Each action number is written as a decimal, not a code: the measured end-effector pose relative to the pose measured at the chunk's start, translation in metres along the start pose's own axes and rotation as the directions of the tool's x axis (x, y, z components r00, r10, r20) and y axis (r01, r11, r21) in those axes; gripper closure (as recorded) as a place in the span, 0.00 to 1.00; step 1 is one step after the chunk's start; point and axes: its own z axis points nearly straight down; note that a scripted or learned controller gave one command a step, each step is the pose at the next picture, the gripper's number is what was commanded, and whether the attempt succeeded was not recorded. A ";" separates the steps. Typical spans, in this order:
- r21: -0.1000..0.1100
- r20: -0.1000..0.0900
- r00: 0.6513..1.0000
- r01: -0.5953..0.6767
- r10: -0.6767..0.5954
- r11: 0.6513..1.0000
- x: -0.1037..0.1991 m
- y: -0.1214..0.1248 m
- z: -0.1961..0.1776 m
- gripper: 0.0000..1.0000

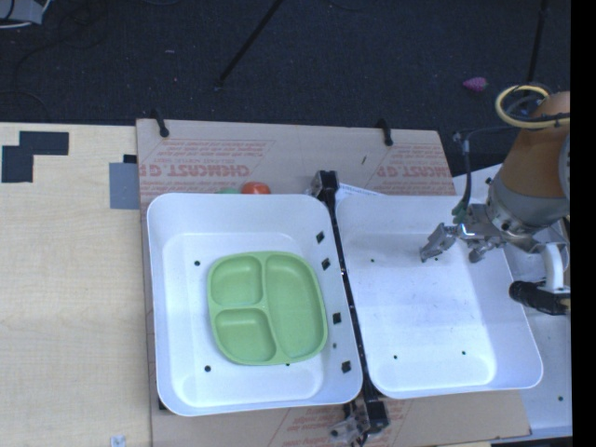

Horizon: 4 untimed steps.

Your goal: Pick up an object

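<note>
Green plate point(267, 307) far left of jaws point(456, 245)

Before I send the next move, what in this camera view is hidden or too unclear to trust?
- Gripper, above the right bin: too small and blurred to tell its finger state or whether it carries anything.
- Red and green things behind the left bin: its back rim hides most of them, so no identifying them.
- Arm: cut off by the right edge.
- Green divided plate: compartment contents, if any, too faint to judge.
</note>
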 end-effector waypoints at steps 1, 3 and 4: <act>-0.001 0.000 1.000 0.000 0.000 1.000 -0.001 -0.011 0.053 0.00; -0.004 0.001 1.000 -0.003 0.003 1.000 0.000 -0.011 0.063 1.00; -0.011 0.003 1.000 -0.003 0.004 1.000 -0.007 -0.018 0.007 1.00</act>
